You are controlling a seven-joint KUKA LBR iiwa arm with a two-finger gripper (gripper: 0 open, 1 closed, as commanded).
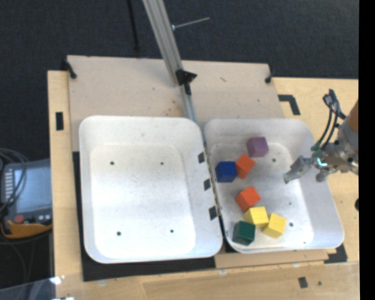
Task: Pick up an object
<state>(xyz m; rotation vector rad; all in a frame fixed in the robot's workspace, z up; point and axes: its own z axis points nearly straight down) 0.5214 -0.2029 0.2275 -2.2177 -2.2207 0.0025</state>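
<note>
green block [243, 232] lowest; gripper [308, 169] fingertips blurred.

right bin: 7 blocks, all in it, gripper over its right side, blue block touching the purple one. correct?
One error: the blue block touches an orange block, not the purple block, which sits apart. The camera view shows it. The rest stands: seven blocks in the right bin, gripper over its right side.
</note>
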